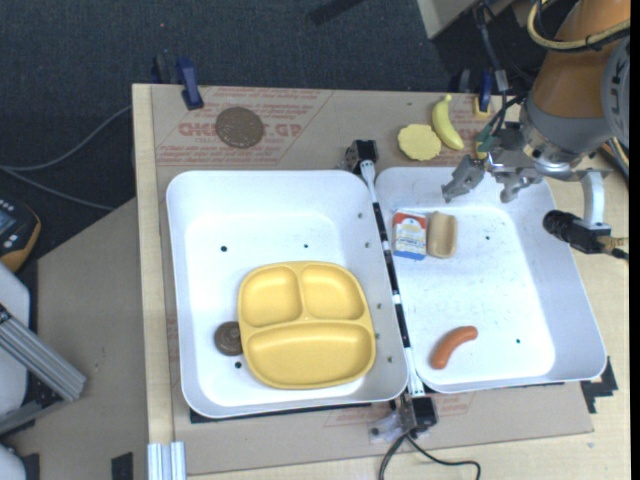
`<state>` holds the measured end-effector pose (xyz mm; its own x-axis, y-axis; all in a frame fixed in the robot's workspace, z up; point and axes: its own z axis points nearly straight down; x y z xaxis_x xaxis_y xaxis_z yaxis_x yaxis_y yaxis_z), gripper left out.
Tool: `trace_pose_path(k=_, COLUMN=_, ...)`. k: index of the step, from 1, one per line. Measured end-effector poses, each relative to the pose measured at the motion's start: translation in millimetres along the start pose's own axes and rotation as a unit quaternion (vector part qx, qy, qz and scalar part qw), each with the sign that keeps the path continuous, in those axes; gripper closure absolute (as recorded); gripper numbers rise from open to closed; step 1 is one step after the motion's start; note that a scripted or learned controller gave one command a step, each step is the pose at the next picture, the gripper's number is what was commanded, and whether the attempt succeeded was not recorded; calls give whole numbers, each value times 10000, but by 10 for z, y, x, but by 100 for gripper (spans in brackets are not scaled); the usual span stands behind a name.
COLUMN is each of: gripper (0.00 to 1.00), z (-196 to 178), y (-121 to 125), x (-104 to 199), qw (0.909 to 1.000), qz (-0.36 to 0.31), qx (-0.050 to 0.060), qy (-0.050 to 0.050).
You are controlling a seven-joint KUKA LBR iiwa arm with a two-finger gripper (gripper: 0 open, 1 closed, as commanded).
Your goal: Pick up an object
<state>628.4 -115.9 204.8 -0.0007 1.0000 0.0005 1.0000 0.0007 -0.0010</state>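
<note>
I see the grey KUKA arm [580, 98] with its glossy orange band above a grey wrist collar, yellow and black cables looped over the top. Metal two-finger pincer [487, 182] in dull silver; black cylindrical fitting on a white bracket at one side.

two smooth white plastic bins [200, 268] sit on a matt brown cardboard sheet [150, 168]; a glossy yellow plastic divided plate [303, 323] and shiny sausage [453, 346] lie inside, beneath the metal gripper [485, 181].
</note>
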Motion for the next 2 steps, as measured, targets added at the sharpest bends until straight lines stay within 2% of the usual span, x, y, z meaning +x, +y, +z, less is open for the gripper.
trace_pose_path(k=1, gripper=0, z=1224, y=13, x=49, qw=10000, qz=12, qx=-15, qy=14)
trace_pose_path(k=2, gripper=0, z=1159, y=383, x=233, qw=10000, qz=-11, qx=-52, qy=-17)
